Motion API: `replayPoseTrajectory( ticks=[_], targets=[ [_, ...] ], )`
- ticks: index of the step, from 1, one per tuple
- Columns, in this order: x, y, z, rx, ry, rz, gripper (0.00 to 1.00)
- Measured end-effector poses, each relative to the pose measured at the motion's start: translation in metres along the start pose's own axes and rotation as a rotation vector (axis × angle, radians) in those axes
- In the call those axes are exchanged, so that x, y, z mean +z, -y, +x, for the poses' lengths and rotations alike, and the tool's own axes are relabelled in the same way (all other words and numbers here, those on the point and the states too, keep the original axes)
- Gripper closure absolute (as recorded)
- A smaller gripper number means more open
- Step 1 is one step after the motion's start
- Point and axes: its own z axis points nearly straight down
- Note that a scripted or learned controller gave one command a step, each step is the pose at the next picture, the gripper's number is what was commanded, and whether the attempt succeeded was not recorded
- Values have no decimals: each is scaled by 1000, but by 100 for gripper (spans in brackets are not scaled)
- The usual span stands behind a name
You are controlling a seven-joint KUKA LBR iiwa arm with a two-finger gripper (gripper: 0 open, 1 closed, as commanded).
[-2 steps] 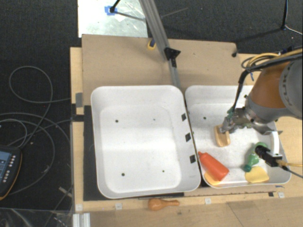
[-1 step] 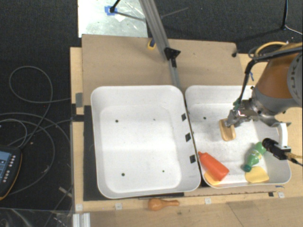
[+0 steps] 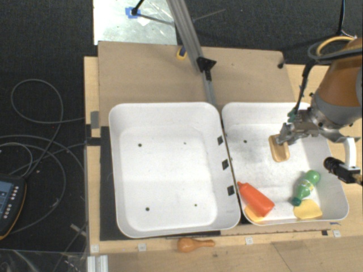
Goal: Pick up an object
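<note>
The small tan wooden block (image 3: 278,150) lies alone on the floor of the right-hand shallow white bin (image 3: 249,123), and the pincer (image 3: 283,138) hangs right above it, likely lining up a grab, though whether its fingers are apart or together I cannot tell.

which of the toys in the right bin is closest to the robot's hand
The tan wooden piece, directly beneath the hand. The orange block, green bottle and yellow piece lie along the bin's near edge.

floor: dark carpet (image 3: 45,33), black cables (image 3: 34,129) looping at 9 o'clock | bench: tan wooden top (image 3: 244,72) at centre | 12 o'clock: pale shiny floor panel (image 3: 122,13) with blue tape (image 3: 131,12) | grey pole (image 3: 187,30) slanting down from 12 o'clock | handheld pendant (image 3: 10,200) at 8 o'clock
</note>
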Motion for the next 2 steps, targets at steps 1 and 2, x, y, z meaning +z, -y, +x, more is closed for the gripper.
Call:
replayPoseTrajectory(
  ticks=[1, 2],
  targets=[
    [-61, -5, 7, -1, 0, -2, 100],
    [-68, -14, 57, -5, -3, 3, 100]
  ],
)
